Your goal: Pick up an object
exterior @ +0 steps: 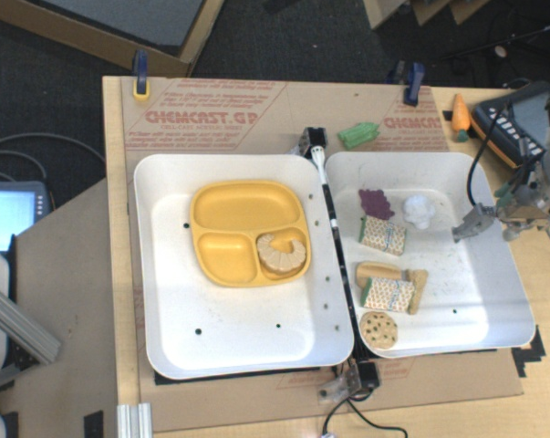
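Note:
The right bin (493, 322) holds several small items: a purple grape bunch (375, 202), a white crumpled lump (420, 210), two patterned green-and-white packets (384, 235) (389, 294), a tan bread roll (379, 271), a tan stick (419, 291) and a round cookie (378, 329). My gripper (466, 227) hangs over the right part of this bin, to the right of the white lump and apart from it. Nothing is seen held in it. In the left bin (165, 272) lies a yellow divided plate (247, 210) with a pale bagel piece (282, 253) in its lower right compartment.
A green toy (358, 135) lies on the cardboard behind the bins. Two blue clamps (141, 74) (412, 82) grip the board's far edge. An orange tool (460, 113) and a dark device (507, 126) sit at the back right. A cable (475, 176) loops near the arm.

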Controlling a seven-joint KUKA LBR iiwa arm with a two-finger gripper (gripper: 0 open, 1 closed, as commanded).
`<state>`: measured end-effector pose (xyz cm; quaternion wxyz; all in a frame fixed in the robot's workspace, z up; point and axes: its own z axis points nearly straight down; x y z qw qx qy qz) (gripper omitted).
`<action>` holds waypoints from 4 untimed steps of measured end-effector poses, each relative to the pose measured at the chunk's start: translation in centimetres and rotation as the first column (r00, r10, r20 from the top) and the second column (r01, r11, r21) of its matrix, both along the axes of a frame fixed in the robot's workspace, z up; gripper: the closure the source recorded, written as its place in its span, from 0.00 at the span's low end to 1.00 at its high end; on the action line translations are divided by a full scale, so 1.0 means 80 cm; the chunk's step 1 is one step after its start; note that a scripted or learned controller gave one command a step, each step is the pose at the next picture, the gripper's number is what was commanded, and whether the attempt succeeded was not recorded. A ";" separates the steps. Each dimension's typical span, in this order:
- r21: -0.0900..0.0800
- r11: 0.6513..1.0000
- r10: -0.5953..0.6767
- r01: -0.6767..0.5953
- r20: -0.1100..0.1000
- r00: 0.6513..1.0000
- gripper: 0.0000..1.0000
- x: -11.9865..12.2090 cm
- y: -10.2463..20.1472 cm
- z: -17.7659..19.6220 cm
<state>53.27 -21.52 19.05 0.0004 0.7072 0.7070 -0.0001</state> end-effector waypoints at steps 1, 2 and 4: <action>0.007 1.000 0.003 -0.003 -0.011 1.000 0.00 -0.036 0.068 -0.119; 0.002 1.000 0.007 -0.007 0.004 1.000 0.00 0.016 0.139 -0.133; -0.001 1.000 0.003 -0.003 0.006 1.000 0.00 0.170 0.134 -0.131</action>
